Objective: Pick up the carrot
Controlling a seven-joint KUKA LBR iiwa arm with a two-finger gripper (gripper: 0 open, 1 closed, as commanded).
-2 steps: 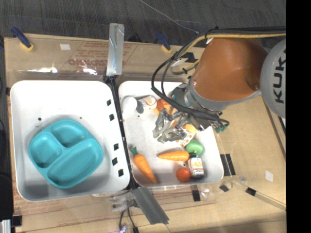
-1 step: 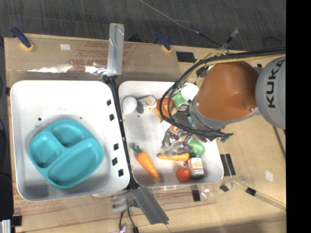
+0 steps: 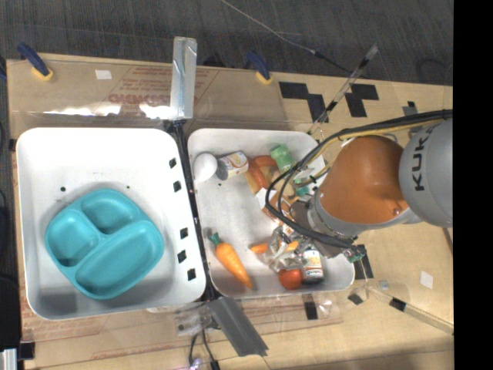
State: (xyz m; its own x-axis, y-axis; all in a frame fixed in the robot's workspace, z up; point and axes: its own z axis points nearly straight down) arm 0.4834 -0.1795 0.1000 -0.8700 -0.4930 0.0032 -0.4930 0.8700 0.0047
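Orange tapered plastic carrot with a green leafy top (image 3: 229,260), lying flat on the floor of the right-hand shallow white bin (image 3: 231,141), near its front left corner, top pointing toward the divider between the bins. It rests apart from the neighbouring toys: a small orange piece (image 3: 259,247) just beside it, then a red round tomato-like item (image 3: 290,278) and a small labelled can (image 3: 312,267) along the front wall. Farther back lie a white bottle-shaped item (image 3: 218,165) and a green block (image 3: 281,157). The gripper (image 3: 286,247) of the grey arm with the orange band (image 3: 368,182) hangs among the clutter right of the carrot; whether its fingers are clenched or released cannot be told. The left-hand white bin (image 3: 46,141) holds a teal divided plastic plate (image 3: 104,241). Judged progress: the carrot is not yet grasped or lifted; approach, closure and lift all remain.
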